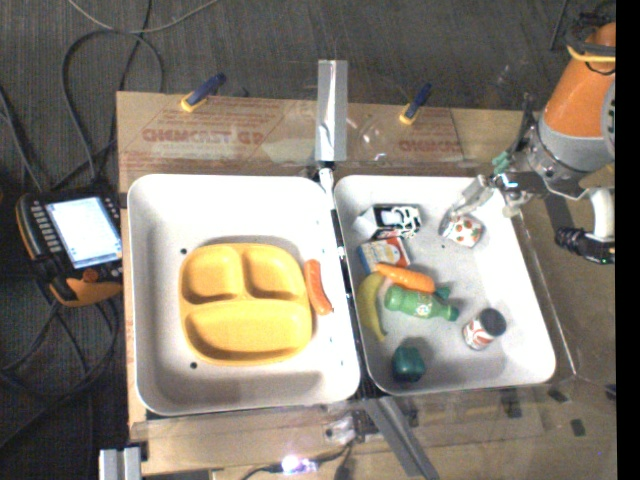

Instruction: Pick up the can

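Metal two-finger pincer (468,206) over right white bin (540,358), grip state unclear; small red-and-white can (482,330) lying well apart, prob. next target.

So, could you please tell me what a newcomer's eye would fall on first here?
Probably the big yellow divided tray filling the left bin. Next, the cluster in the right bin: a banana, a green bottle and the can. The gripper hangs at that bin's far right corner.

light: even, bright | shadows: soft | focus: perhaps slightly blurred
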Motion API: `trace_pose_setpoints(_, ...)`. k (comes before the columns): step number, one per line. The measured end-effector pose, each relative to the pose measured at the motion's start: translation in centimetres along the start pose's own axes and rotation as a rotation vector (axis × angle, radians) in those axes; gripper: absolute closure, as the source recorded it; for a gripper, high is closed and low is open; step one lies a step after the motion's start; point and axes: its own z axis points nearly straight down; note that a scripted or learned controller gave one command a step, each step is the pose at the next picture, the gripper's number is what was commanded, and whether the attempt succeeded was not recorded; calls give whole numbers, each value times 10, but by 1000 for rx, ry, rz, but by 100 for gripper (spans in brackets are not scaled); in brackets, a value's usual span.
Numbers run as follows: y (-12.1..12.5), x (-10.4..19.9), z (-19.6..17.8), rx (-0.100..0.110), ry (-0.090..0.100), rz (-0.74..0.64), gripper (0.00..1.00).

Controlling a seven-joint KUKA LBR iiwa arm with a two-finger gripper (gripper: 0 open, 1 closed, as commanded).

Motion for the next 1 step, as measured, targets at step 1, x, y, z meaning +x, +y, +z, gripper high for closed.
trace_pose_setpoints(1,28,1,95,-4,12,-44,0)
